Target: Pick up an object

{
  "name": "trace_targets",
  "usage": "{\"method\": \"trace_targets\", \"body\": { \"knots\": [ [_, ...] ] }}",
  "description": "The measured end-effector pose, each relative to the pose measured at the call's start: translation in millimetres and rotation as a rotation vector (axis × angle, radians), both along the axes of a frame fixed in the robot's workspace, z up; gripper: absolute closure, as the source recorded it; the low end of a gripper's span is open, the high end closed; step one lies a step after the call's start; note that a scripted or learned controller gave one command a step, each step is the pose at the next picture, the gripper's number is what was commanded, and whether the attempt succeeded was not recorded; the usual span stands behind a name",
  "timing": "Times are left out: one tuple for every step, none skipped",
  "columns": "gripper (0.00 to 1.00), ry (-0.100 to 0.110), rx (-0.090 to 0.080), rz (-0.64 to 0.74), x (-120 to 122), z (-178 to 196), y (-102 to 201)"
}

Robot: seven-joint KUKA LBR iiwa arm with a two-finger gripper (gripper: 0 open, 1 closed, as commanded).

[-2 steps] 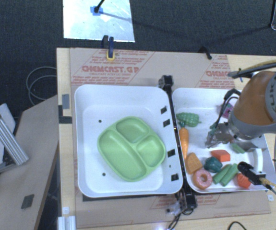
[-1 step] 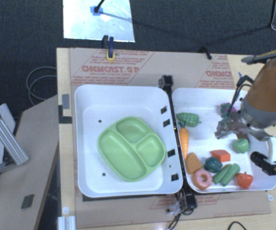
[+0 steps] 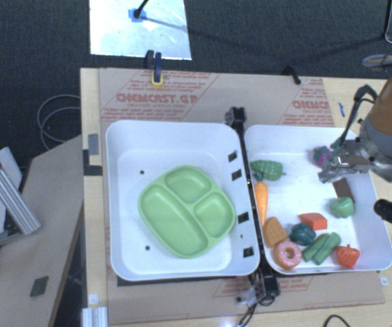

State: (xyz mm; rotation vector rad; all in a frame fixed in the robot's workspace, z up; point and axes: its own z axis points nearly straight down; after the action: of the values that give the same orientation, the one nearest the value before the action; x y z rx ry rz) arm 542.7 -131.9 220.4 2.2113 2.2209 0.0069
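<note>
Gripper (image 3: pixel 335 165) near right bin's (image 3: pixel 386 247) far-right edge, grip state unclear; purple toy (image 3: pixel 320 156) just left, green pepper (image 3: pixel 342 206) just nearer.

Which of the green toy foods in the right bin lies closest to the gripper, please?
The small green piece near the bin's right wall, just below the gripper. The bumpy green one and the green pods lie farther off.

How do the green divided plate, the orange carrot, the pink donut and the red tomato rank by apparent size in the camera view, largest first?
1. green divided plate
2. orange carrot
3. pink donut and red tomato: too alike to rank.
</note>
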Motion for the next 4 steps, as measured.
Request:
{"method": "trace_targets", "body": {
  "knots": [
    [1.0,0.006,0.002,0.0,0.9,4.2,0.0],
    [1.0,0.005,0.004,0.006,1.8,12.7,58.3],
    [1.0,0.009,0.005,0.006,-11.5,1.8,114.3],
    [1.0,0.008,0.004,0.006,-21.9,-2.2,174.8]
  ]
}}
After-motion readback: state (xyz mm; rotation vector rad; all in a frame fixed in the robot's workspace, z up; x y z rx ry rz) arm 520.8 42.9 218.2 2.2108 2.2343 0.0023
